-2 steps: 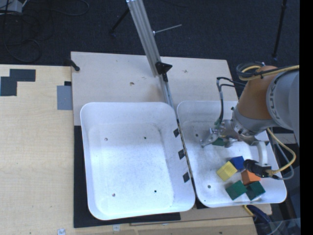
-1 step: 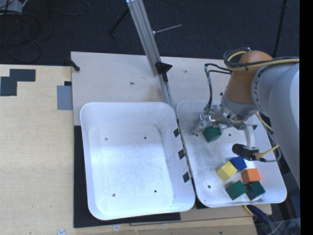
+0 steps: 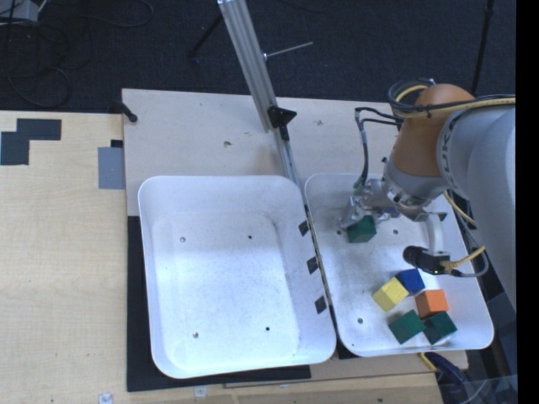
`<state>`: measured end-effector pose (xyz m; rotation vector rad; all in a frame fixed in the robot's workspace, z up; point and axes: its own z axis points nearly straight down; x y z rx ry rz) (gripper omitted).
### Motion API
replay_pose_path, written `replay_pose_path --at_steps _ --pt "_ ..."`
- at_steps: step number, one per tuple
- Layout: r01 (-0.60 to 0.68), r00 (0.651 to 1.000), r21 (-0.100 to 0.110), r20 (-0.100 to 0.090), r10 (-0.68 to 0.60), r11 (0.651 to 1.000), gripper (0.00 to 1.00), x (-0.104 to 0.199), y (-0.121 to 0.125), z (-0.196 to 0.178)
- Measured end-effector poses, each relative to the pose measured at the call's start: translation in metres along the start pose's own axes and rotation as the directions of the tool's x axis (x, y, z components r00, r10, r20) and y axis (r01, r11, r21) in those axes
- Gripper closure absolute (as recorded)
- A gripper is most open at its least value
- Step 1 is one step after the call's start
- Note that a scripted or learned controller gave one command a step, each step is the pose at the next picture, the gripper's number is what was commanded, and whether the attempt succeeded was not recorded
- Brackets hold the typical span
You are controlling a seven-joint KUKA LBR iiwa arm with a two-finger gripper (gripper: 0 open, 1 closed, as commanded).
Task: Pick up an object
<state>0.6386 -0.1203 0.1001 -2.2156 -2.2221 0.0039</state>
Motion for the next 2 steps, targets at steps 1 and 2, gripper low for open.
replay_pose_path --at_steps 1,2 --pt "-0.001 1.0 -0.009 0.001 0.001 1.0 1.0 0.022 -0.008 -0.099" --pt "0.004 1.0 -0.004 -0.003 -0.004 1.0 1.0 0.1 0.023 -0.104"
